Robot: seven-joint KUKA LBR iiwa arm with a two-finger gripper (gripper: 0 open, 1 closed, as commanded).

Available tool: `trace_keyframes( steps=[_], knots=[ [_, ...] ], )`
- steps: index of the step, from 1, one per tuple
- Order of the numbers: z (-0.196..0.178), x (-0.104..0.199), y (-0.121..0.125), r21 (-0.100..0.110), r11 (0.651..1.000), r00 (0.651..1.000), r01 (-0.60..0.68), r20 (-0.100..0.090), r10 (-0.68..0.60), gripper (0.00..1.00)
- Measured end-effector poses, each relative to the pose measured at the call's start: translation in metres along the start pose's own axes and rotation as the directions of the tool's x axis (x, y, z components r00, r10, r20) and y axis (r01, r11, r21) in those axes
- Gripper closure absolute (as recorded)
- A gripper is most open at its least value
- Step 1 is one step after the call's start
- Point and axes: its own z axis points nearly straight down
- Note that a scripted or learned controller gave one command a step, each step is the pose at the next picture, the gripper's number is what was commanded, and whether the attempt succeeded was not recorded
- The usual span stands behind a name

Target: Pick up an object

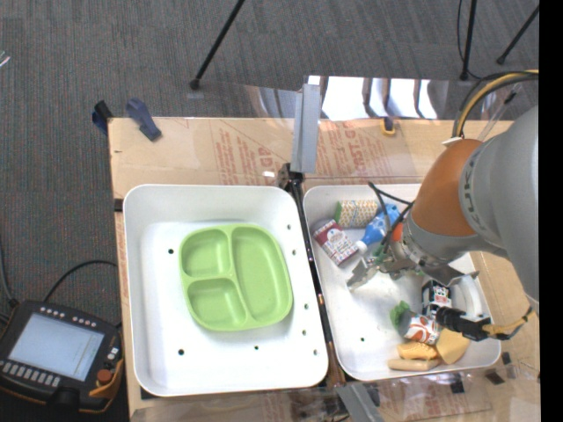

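Gripper [362, 273] low inside the right bin [369, 359]; whether its fingers are parted cannot be told. Just beside it, toward the left bin's green divided plate [236, 277], lies a small red-and-white carton [334, 240].

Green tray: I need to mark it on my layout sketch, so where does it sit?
The green tray lies flat in the middle of the left bin, across the divider from the cluttered right bin.

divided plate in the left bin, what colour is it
Light green divided plate, plain, seen clearly in the camera view.
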Motion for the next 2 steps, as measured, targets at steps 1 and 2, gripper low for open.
trace_keyframes(
  steps=[1, 2],
  knots=[
    [0.0, 0.015, 0.044, 0.0, 0.981, 0.981, -0.194, 0.001, 0.194, 0.0],
    [0.003, 0.009, 0.081, 0.018, 0.981, 0.981, -0.194, -0.001, 0.194, 0.0]
  ],
)
